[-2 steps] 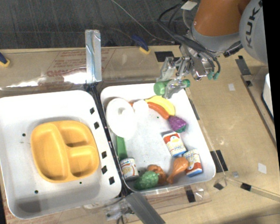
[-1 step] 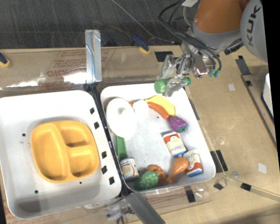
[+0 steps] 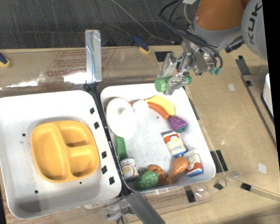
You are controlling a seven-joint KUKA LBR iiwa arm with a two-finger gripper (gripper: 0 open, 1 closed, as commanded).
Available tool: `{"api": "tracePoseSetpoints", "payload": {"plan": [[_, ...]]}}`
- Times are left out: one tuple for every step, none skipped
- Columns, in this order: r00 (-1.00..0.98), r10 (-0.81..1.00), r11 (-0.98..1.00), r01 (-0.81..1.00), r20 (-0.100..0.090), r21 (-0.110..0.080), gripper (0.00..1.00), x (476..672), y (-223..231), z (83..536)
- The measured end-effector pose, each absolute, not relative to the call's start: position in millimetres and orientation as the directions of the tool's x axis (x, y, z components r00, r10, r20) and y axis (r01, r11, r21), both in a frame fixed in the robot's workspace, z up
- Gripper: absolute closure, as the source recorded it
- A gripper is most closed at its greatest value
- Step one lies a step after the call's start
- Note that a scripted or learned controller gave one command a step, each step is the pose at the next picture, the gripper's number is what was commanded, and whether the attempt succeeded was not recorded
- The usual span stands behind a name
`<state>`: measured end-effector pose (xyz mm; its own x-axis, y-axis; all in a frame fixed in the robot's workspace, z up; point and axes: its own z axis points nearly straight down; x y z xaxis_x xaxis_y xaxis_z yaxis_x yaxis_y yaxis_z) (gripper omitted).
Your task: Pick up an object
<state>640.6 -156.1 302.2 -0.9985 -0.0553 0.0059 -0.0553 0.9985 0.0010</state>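
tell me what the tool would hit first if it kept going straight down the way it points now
Probably the green toy at the right bin's top rim, just under the tool. Depth is unclear; they may already touch.

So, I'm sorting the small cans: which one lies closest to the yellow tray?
The can at the right bin's lower left, beside the divider. The other two lie farther right.
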Motion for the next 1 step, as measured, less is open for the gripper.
{"api": "tracePoseSetpoints", "payload": {"plan": [[-0.998,-0.057,0.998,-0.057,0.008,0.001,1.0,642.3,-155.7,309.3]]}}
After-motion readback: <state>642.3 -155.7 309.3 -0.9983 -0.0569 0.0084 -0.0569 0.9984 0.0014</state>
